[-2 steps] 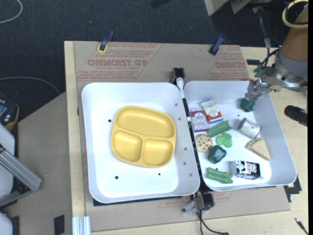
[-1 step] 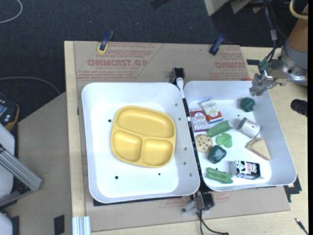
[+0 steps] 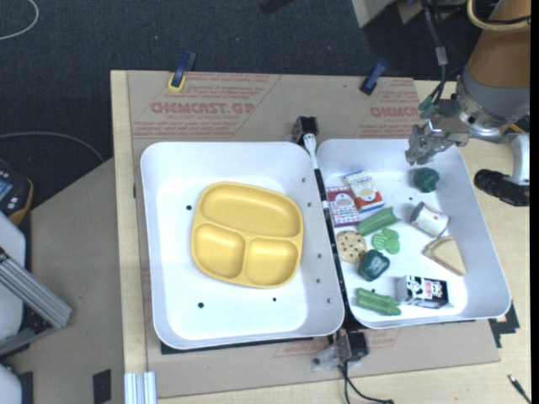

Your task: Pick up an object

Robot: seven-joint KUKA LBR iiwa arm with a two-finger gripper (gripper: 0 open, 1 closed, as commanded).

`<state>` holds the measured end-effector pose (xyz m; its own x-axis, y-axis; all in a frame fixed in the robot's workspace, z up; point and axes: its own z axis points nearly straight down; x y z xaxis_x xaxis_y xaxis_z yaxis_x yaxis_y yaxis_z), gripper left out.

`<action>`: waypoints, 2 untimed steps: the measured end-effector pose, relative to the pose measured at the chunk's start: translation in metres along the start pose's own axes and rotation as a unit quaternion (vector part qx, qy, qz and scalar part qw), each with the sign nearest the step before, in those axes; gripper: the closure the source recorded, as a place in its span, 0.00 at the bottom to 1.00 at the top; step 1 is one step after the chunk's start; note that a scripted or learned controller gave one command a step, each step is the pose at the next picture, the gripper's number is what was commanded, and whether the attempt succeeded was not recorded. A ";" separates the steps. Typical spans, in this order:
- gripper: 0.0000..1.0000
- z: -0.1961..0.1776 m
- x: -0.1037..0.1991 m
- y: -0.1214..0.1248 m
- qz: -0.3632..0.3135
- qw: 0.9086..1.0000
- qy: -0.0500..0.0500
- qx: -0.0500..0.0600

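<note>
My gripper (image 3: 419, 150) hangs over the far part of the right bin (image 3: 480, 251), just above and left of a small dark green lump (image 3: 426, 178). I see nothing held in it. Several small items lie in this bin: a red and white carton (image 3: 341, 206), a small white and orange box (image 3: 364, 188), a green pickle (image 3: 376, 220), a cookie (image 3: 349, 243), a grey and white can (image 3: 429, 219), a sandwich wedge (image 3: 445, 255) and a black and white carton (image 3: 425, 289).
The left bin (image 3: 168, 183) holds a yellow divided plate (image 3: 247, 233). A green bean pod (image 3: 377, 301) and a dark green piece (image 3: 374, 264) lie near the right bin's front. Blue clamps (image 3: 180, 71) sit at the board's far edge.
</note>
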<state>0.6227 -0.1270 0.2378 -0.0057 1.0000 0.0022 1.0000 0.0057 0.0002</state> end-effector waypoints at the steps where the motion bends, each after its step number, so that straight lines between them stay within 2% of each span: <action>1: 1.00 0.001 0.045 0.001 0.000 1.000 0.000 0.001; 2: 1.00 0.019 0.102 -0.005 0.000 1.000 0.001 0.002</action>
<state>0.6167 -0.0247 0.2193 -0.0064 1.0000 0.0034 1.0000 0.0064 -0.0038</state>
